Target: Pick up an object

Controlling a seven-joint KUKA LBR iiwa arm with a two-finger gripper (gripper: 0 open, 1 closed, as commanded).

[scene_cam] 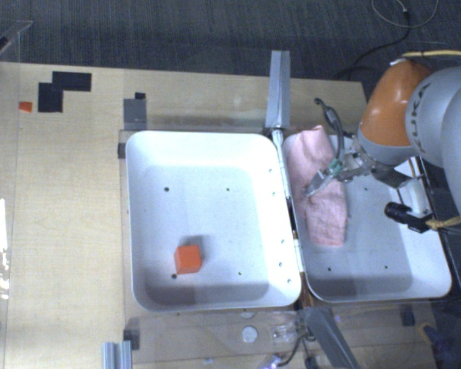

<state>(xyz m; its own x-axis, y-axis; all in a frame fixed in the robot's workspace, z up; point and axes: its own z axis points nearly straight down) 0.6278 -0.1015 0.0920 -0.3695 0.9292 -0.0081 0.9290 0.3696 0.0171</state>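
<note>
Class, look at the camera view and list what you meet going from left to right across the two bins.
Left bin → orange block → right bin → pink cloth → tool → orange band

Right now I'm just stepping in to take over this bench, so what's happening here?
The grey arm has its gripper down over the pink cloth, which lies along the left side of the right bin. Whether it actually has hold of the cloth can't be told from this view. An orange block sits untouched in the left bin, toward its near-left corner.
</note>
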